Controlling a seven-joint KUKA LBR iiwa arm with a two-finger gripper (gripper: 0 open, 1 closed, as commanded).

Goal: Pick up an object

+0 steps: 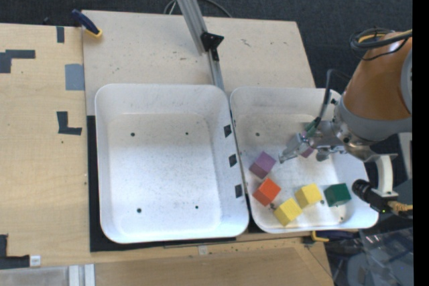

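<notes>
My gripper hangs low over the middle of the right bin, reaching in from the right below the orange-banded wrist. A purple block lies just to its left and slightly nearer. An orange block sits in front of that one. Two yellow blocks and a green block line the bin's near side. A small mauve piece shows right under the gripper body, and I cannot tell whether it is held.
The left bin stands beside the right one, with a shared rim between them. A slanted metal pole crosses the bench behind the bins. A small blue and yellow object lies at the back left of the board.
</notes>
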